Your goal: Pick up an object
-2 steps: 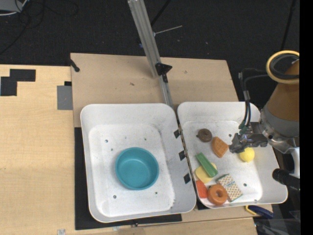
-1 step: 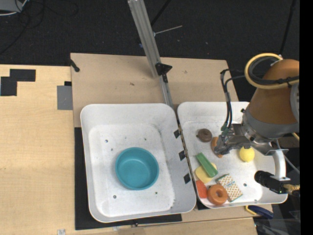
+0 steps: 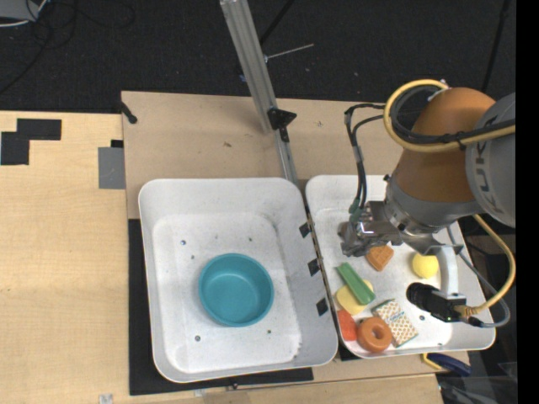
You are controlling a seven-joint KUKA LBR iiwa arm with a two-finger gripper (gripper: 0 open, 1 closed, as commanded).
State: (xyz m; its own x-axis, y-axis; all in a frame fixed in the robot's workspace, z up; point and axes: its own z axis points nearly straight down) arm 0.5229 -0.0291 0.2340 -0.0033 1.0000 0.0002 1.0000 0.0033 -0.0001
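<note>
My gripper [image 3: 359, 236] hangs low over the back of the right bin [image 3: 324, 194], under the grey and orange arm that reaches in from the right. An orange wedge-shaped piece [image 3: 380, 257] lies just to the right of and in front of the gripper, close to it; whether they touch I cannot tell. A green stick [image 3: 355, 283] lies slanted in front of the gripper, with a yellow piece [image 3: 349, 301] beside it. A yellow lemon-like thing [image 3: 425, 265] sits further right.
At the right bin's front lie an orange ring [image 3: 374, 334], a checked packet [image 3: 397, 321] and a small red thing [image 3: 346, 325]. The left bin [image 3: 168, 204] holds a teal bowl [image 3: 236, 289]. A metal bar [image 3: 253, 57] slants up behind the bins.
</note>
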